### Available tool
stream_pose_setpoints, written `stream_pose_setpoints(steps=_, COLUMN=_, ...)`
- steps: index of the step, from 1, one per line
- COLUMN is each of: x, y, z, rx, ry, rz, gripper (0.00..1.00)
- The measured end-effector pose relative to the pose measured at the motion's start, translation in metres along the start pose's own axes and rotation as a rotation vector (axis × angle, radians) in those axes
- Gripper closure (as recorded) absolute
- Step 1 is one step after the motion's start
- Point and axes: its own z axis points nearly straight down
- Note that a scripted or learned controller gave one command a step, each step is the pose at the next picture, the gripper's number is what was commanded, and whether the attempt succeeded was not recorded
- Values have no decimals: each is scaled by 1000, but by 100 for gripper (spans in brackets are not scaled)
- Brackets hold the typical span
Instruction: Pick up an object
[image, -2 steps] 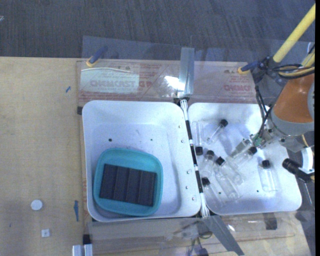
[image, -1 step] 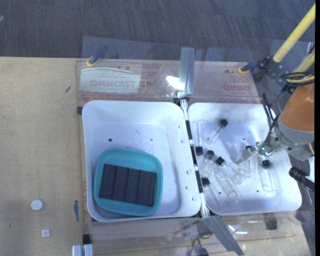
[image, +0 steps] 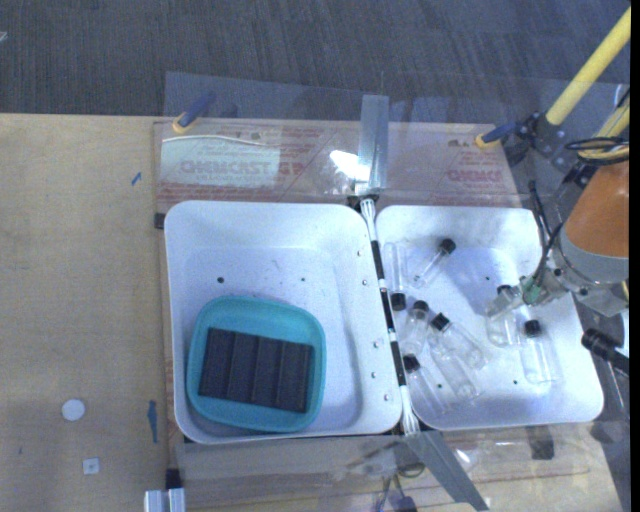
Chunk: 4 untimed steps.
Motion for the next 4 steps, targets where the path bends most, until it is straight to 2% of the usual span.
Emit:
stream_pose_setpoints(steps=1, x=17, y=82, z=-131, rx=5, ry=4, rz=-50, gripper=100)
stream_pose_setpoints(steps=2, x=51, y=110, z=-113, rx=8, ry=6, rz=-124, gripper=100)
stream_pose_setpoints(steps=3, x=70, y=140, z=-122, rx=4, ry=4, rz=-93, gripper=100)
stream_pose_setpoints(steps=4, x=70, y=141, z=-134, rx=0, ry=-1, rz=-96, gripper=100)
